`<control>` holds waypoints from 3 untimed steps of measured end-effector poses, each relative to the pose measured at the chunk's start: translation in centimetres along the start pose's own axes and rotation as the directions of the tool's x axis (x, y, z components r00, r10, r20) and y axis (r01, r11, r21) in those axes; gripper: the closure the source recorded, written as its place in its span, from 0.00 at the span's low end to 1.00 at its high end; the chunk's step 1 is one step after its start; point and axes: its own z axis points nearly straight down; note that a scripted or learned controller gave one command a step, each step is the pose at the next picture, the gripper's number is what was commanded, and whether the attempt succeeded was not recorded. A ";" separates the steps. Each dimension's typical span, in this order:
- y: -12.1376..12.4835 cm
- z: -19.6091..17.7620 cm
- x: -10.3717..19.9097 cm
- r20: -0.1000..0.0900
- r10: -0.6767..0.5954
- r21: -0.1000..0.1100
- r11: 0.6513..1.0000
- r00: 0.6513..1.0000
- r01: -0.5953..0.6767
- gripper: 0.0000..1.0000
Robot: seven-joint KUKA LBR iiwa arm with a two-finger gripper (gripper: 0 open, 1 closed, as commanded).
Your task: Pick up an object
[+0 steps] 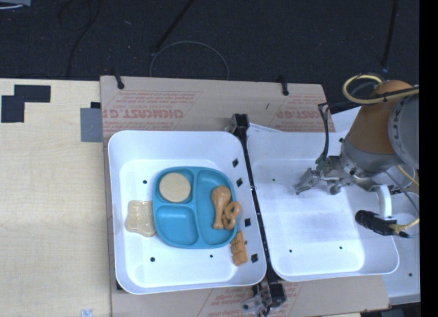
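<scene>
From my seat the grey arm (383,137) reaches in over the right shallow white bin (321,240), its hand (316,180) low near that bin's far edge; can't tell its grip state. The pickable stuff sits in the left white bin (130,165): blue divided plastic tray (188,223), tan pretzel-shaped piece (224,207).

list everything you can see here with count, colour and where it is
bins: 2, white, side by side on the bench
divided tray: 1, blue, in the left bin
round cracker: 1, tan, in the tray's upper left compartment
pretzel-like pieces: a small pile, brown, in the tray's right compartment
pale piece: 1, cream, left bin, beside the tray's left edge
small brown piece: 1, left bin floor, by the tray's lower right corner
gripper: 1, grey, over the right bin
arm: 1, grey with orange band, at right
</scene>
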 end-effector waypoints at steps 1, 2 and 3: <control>0.1 -1.3 -0.1 0.001 0.002 -0.003 1.000 1.000 -0.002 1.00; -0.5 -7.2 -0.9 0.003 0.003 -0.009 1.000 1.000 -0.003 1.00; -0.2 -11.6 -1.4 0.003 0.000 -0.009 1.000 1.000 0.000 1.00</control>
